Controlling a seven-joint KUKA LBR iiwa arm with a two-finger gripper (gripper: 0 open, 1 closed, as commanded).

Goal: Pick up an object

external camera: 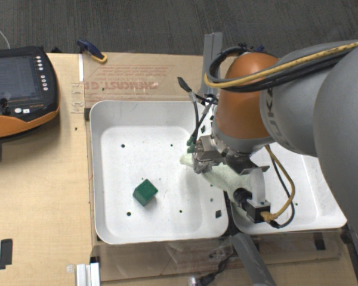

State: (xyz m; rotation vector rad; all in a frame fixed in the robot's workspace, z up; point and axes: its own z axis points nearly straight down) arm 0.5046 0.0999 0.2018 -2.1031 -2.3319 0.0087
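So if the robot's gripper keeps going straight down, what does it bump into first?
Probably the pale soft thing right under the gripper, by the left bin's right wall. Depth is hard to judge here. The green block sits off to the side.

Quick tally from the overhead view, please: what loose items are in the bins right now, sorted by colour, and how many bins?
Green block: 1, lying loose in the left bin.
Pale, whitish soft item: 1, at the left bin's right edge under the tool; what it is, I cannot tell.
White bins: 2, the right bin partly hidden by the arm.
Total: 2 loose items, 2 bins.
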